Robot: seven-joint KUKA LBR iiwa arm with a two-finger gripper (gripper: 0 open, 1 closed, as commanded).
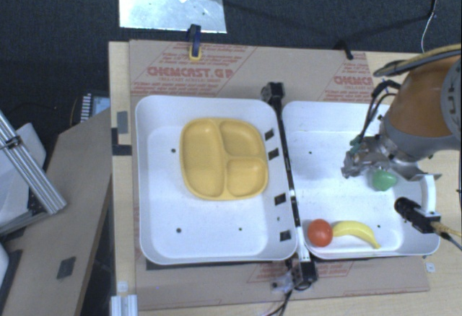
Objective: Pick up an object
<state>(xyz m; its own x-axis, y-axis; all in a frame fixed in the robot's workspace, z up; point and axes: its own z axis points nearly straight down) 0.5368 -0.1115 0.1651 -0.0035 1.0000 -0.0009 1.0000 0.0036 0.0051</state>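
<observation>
pincer (359,161) low in right bin (317,127), right-centre of frame, just beside green object (383,180); finger spread unclear, grip can't tell. best: centre over green, descend straight, close gently.

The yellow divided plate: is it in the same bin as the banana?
No. The yellow divided plate lies in the left bin; the banana is in the right bin.

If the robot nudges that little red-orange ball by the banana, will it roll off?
Probably: the red-orange ball looks round and smooth, so it may roll. The banana beside it and the right bin's wall would likely stop it.
</observation>
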